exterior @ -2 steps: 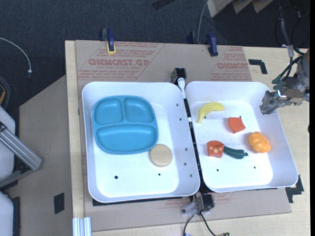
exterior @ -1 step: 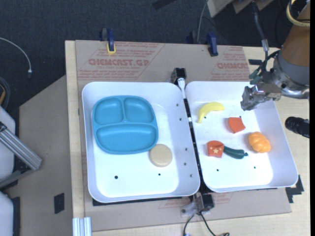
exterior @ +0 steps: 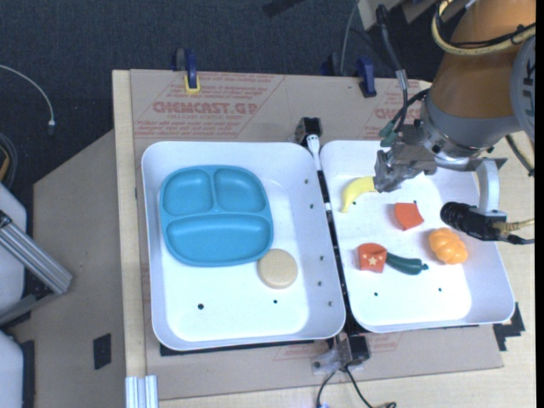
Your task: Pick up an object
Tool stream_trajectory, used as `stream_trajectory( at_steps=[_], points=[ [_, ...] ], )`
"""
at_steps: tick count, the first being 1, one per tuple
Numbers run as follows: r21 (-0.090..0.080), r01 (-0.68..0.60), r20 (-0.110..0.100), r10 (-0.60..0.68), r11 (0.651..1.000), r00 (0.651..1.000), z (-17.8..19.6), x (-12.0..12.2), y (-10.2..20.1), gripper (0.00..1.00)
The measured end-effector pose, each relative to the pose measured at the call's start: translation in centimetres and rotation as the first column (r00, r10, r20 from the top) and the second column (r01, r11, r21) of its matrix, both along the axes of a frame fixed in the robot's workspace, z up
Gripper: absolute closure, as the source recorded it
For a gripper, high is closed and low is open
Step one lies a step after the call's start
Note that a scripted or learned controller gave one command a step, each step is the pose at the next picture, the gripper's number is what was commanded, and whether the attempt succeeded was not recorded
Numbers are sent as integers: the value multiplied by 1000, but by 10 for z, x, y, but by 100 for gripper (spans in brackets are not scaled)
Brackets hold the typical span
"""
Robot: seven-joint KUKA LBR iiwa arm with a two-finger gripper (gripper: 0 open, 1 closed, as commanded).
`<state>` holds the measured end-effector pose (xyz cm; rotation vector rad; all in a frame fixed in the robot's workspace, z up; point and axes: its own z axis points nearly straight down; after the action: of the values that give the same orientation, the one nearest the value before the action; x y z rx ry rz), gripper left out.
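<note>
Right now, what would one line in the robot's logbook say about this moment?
claw: low in right bin, beside banana | lifted: nothing seen | nearby: orange block, red piece

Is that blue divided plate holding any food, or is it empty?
Empty. All three compartments of the blue plate show bare blue; the round beige piece lies beside it on the bin floor.

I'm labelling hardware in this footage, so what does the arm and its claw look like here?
The arm is bulky and rounded: a glossy orange band above a smooth grey wrist section. Thin cables, one yellowish and one dark, loop over the orange part, and more wires run down the wrist. The claw is a small, dark grey metal assembly. A black cylindrical attachment on a grey bracket sticks out beside it.
</note>
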<state>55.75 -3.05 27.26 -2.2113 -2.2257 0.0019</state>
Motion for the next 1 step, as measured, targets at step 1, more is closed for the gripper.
stream_trajectory(
  at_steps=[1],
  points=[
    [0,1,0,-1,1000,1000,-8,4,46,100]
  ],
)
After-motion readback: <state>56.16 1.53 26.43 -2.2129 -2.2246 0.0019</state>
